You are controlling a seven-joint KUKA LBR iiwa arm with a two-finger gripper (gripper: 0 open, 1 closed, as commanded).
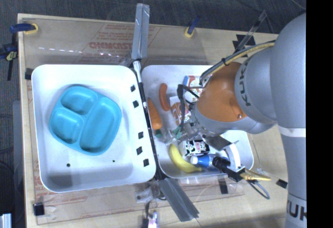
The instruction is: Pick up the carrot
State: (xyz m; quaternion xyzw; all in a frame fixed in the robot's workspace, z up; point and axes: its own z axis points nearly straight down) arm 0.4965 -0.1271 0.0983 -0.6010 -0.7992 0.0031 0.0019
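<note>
The carrot (154, 114) is a long orange piece lying along the left wall of the right bin (244, 156), pointing toward the front. My gripper (182, 124) reaches down into the middle of that bin, mostly hidden under the orange wrist band (221, 99). It sits just right of the carrot, among the clutter, and I see nothing held in it.
A reddish sausage (163, 96) lies behind the carrot. A banana (182, 159), a black-and-white pack (196, 146) and a blue bottle (205, 160) crowd the front of the right bin. The left bin (47, 169) holds a blue divided plate (86, 120).
</note>
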